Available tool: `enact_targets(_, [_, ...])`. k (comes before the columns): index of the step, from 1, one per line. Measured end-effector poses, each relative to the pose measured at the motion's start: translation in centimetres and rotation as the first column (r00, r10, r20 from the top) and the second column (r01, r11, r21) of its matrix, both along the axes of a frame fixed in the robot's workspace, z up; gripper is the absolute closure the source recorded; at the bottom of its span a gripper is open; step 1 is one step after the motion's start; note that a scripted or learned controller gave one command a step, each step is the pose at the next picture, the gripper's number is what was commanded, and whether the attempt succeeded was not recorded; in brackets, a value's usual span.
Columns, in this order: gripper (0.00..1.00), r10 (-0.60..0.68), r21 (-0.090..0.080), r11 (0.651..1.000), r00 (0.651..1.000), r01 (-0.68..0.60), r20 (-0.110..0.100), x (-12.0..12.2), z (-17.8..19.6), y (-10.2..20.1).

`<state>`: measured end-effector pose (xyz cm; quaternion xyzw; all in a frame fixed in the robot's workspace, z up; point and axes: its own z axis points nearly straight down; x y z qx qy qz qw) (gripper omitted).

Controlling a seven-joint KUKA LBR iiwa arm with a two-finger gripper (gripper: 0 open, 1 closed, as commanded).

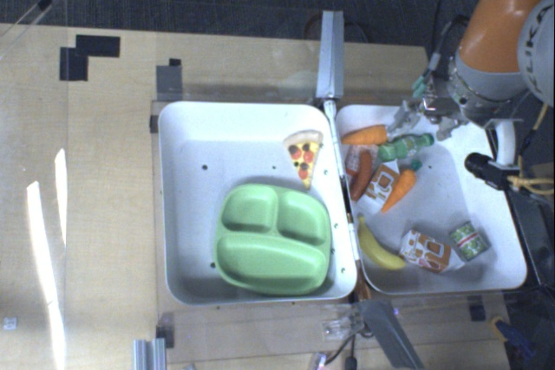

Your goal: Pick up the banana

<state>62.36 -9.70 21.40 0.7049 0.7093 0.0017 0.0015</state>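
The yellow banana (379, 247) lies at the near left of the right bin (496, 273), close to the divider wall, with nothing touching it. My gripper (424, 122) hangs over the far part of that bin, well away from the banana. Its fingers are spread open and nothing is between them. A green bottle (402, 148) lies just below and left of it.
Around the banana lie a small printed carton (426, 249), a green can (469, 241), two carrots (365, 135) (398, 189), a red sausage (361, 173) and an orange packet (380, 184). The left bin (186, 152) holds a green divided plate (275, 239) and a pizza slice (303, 155).
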Motion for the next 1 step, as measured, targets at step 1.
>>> enact_targets(1, [0.00, 0.235, -0.002, 0.972, 0.972, -0.235, 0.001, -5.78, -0.89, -3.28])
